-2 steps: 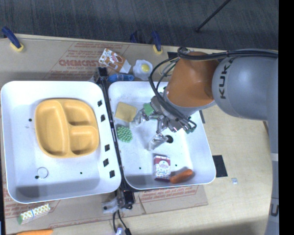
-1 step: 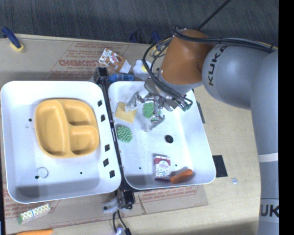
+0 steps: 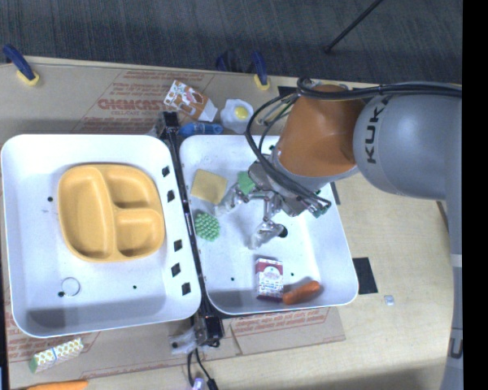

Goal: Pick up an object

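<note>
At the near edge of the right bin (image 3: 333, 254) lie a small red packet (image 3: 268, 278) with printed faces and, touching it, an orange carrot (image 3: 302, 292), smooth and tapered. Further in, the gripper (image 3: 256, 218) hangs low over the bin floor; its metal fingers (image 3: 268, 232) look spread, with nothing between them. This seems to be the reach stage, before any grasp. A bumpy green ball (image 3: 207, 227) sits just left of the gripper, and a pale yellow block (image 3: 209, 187), flat and spongy-looking, lies beyond it. The next move likely calls for settling over one of these and closing squarely. The left bin (image 3: 24, 218) holds a glossy yellow divided tray (image 3: 111, 211). Behind the bins rest a printed carton (image 3: 184, 98) and a yellow-and-white round piece (image 3: 238, 113).
</note>
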